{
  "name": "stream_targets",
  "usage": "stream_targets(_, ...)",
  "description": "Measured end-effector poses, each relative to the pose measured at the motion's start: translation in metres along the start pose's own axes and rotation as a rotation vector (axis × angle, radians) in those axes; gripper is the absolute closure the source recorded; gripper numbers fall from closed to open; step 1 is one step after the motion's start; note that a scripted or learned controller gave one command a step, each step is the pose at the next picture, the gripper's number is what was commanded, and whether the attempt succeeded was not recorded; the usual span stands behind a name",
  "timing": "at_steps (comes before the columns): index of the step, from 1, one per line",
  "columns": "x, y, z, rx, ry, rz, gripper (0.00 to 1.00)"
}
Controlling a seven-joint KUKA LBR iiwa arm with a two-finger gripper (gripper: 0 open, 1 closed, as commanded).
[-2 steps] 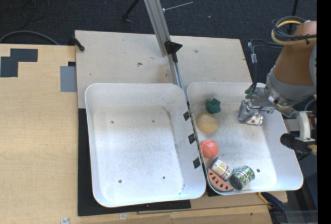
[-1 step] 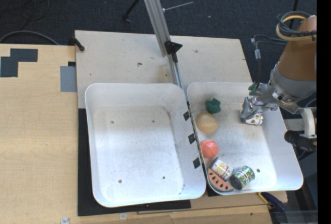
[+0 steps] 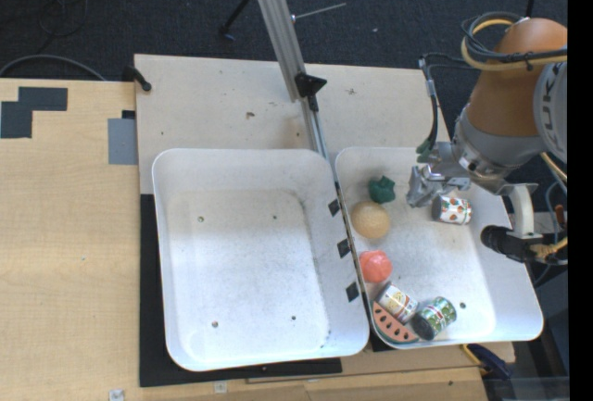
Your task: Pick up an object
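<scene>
Camera view gives us the gripper [image 3: 428, 187] low over the right bin [image 3: 505, 297], just beside a small white patterned object [image 3: 453, 209]; we cannot tell its state. Nearby we see a green piece [image 3: 381, 189], a tan ball [image 3: 371, 222], a red ball [image 3: 375, 265] and a can [image 3: 434, 316].

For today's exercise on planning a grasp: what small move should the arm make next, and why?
Probably a short drop straight down. The pincer hangs over the right bin beside a small white printed object, with the green toy and tan ball to its left. Nothing shows gripped yet.
</scene>
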State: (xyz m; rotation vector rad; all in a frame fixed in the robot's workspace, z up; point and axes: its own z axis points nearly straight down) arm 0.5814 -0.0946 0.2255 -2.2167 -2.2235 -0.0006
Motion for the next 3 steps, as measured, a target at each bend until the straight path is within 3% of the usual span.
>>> stream_targets(3,0.145,0.038,0.022,0.001,-0.001,0.000,1.00)
